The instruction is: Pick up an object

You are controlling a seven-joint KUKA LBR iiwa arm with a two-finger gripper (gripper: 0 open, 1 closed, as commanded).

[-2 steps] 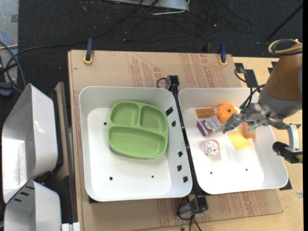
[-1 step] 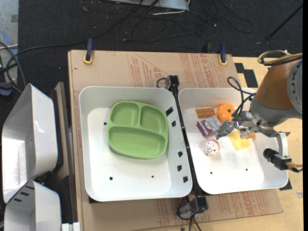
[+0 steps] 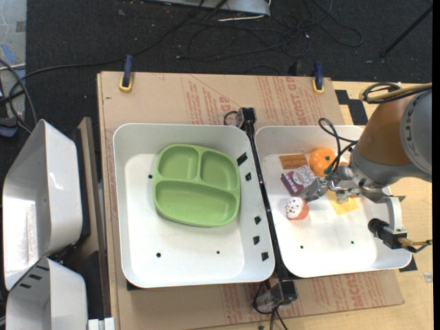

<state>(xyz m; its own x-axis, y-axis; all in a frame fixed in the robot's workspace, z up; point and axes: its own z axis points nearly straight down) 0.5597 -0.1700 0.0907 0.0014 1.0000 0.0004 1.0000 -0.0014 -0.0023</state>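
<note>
Camera view looks down on the metal two-finger gripper (image 3: 324, 186), low in the right shallow white plastic bin (image 3: 330, 260); whether it is clenched or released cannot be told. Just beside its tip lies a flat purple foil packet (image 3: 298, 180), its long axis running roughly left to right. Behind that sits a flat orange rectangular card (image 3: 293, 161), and a smooth round orange ball (image 3: 321, 160) near the wrist. A small white and red speckled round object (image 3: 295, 208) lies below the packet. A yellow flat piece (image 3: 344, 204) shows under the arm. In the left white bin (image 3: 137, 253), a glossy green three-compartment plate (image 3: 197, 185) rests.
</note>
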